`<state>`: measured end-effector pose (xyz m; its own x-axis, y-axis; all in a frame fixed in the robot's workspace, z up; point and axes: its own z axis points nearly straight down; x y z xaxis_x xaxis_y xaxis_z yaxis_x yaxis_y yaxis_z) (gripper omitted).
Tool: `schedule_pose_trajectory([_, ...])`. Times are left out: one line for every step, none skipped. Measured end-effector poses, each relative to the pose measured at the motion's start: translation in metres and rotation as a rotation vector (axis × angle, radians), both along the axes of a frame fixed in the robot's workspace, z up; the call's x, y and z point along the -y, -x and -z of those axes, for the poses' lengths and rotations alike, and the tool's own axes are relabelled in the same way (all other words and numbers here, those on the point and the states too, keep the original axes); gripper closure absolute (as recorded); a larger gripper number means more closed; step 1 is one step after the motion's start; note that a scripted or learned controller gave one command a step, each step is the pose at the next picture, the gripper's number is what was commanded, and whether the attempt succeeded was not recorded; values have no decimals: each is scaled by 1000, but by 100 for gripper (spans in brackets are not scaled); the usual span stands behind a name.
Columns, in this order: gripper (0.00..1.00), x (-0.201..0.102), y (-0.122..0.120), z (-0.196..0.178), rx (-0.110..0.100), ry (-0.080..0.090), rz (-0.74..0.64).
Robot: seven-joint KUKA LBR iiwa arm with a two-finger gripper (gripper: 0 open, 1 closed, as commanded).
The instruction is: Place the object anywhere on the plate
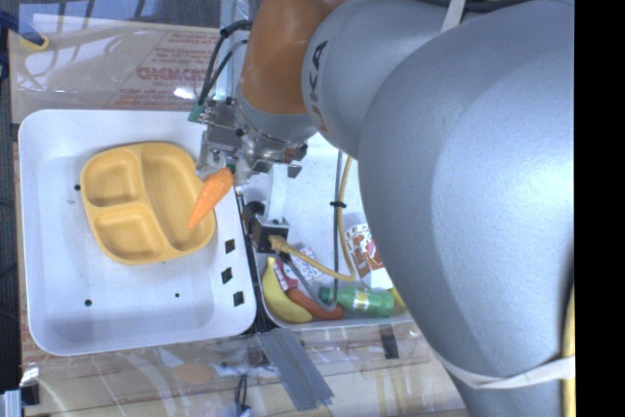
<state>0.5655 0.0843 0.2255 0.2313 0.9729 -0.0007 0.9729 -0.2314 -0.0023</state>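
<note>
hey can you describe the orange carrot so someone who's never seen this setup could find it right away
Start at the left white plastic bin, which holds a yellow divided plate with three compartments. At the plate's right edge, just under the grey arm's gripper, hangs a small orange toy carrot, tilted, its narrow tip pointing down-left over the plate. It is the only orange tapered item by the plate; the banana-like yellow toy lies in the right bin.

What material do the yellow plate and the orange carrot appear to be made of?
Yellow plate: probably moulded plastic, matte, with one even colour and soft rounded dividers. Carrot: likely a plastic toy, smooth and uniformly orange with a faint sheen; rubber is possible.
</note>
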Motion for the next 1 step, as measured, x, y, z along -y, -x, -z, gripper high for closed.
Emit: schedule_pose_trajectory([100, -29, -38, 73, -1, 1, 485])
